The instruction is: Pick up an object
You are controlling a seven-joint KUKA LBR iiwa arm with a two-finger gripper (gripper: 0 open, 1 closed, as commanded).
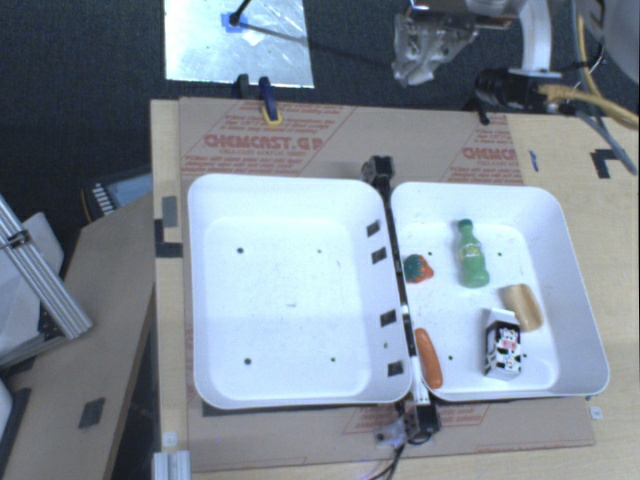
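Dark carpet is showing behind me while my gripper [420,53] is hanging above the bench's far edge; whether it is wide or narrow, I cannot tell. Lying in the right bin [575,268] are a green bottle [472,254], carrot [429,357] and milk carton [504,346].

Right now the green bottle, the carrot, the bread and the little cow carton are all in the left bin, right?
Not quite. The green bottle, the carrot, the bread and the cow carton all lie in the right bin, not the left one. The camera view shows them there, with a small red and green toy beside them.
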